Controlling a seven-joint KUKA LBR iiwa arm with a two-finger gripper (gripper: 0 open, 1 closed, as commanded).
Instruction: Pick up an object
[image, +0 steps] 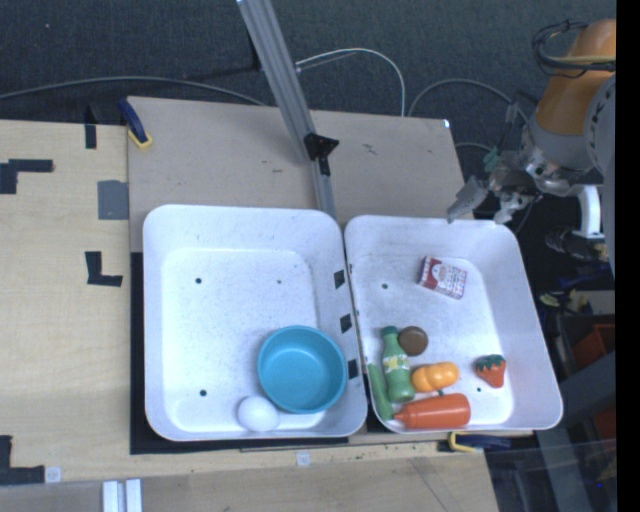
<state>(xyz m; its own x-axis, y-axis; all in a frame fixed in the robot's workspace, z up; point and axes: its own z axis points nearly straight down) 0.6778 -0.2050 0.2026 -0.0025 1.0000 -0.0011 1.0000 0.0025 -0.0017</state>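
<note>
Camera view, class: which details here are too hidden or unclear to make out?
- Pincer: blurred and small at the right bin's far rim; its state is unreadable.
- Red-and-white packet: print too small to read.
- Green bottle: lower end overlapped by the orange carrot.
- Arm: cut off by the right edge.

Arm (572, 105): grey casing banded in orange above the wrist; dark cables are looped about the metallic grey tool (478, 200).
</note>
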